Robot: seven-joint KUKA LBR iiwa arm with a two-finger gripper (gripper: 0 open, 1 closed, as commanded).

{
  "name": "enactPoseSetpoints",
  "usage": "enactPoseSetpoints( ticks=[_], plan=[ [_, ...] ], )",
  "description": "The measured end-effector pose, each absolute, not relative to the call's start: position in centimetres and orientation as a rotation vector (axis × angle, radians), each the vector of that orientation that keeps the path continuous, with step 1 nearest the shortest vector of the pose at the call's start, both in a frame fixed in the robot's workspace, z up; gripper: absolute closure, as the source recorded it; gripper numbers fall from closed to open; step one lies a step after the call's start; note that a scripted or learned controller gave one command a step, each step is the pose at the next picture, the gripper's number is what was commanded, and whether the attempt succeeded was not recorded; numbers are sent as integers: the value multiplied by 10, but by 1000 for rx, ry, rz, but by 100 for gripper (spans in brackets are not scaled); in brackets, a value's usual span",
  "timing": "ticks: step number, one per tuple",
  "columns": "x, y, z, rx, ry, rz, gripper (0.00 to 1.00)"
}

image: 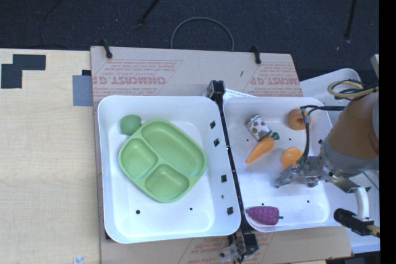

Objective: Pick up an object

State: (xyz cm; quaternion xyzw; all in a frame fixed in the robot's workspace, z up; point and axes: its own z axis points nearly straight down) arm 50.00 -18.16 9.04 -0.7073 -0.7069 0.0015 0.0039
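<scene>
The gripper hung low in the right bin, fingers apparently parted and holding nothing, near a toy carrot.

Orange band on bulky arm, grey metal claw, black cable looped above wrist

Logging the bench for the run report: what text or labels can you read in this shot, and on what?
Cardboard sheet under the bins: red print, upside down, too blurred to read surely.
Same print again at right: unreadable.
Small patterned carton in the right bin: markings too small to read.
</scene>
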Motion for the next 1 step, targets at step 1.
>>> enactPoseSetpoints(
  ticks=[1],
  plan=[
    [501, -183, 103, -2223, -2212, 3, 100]
  ],
)
